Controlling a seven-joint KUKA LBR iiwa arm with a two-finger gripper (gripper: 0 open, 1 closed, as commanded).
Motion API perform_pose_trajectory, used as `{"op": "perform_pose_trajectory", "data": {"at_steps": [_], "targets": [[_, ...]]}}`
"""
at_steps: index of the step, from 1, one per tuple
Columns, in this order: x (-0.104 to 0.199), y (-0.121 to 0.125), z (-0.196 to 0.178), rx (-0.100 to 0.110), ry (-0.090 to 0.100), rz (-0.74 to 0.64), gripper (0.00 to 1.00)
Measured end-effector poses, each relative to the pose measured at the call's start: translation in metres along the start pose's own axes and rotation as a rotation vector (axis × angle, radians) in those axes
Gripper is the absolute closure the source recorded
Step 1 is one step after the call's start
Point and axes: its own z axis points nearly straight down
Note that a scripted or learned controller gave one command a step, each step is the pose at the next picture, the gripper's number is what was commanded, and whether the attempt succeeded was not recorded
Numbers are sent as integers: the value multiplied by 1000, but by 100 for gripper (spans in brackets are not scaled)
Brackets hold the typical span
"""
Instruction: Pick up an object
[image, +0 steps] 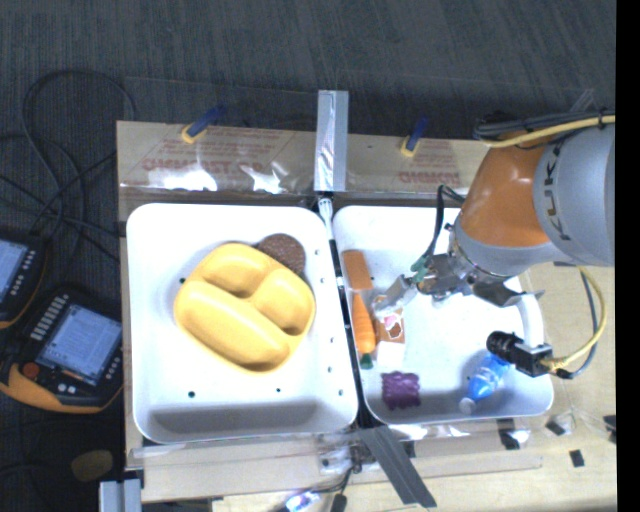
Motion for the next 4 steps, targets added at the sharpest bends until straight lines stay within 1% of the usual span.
{"op": "perform_pose_trajectory", "data": {"at_steps": [1,2,3,4], "targets": [[-20,-28,84,-2,2,-291,0],[-31,11,90,-16,-2,-223,0],[-48,66,90,-17,-6,-176,0],[-48,65,84,-11,-5,-177,100]]}}
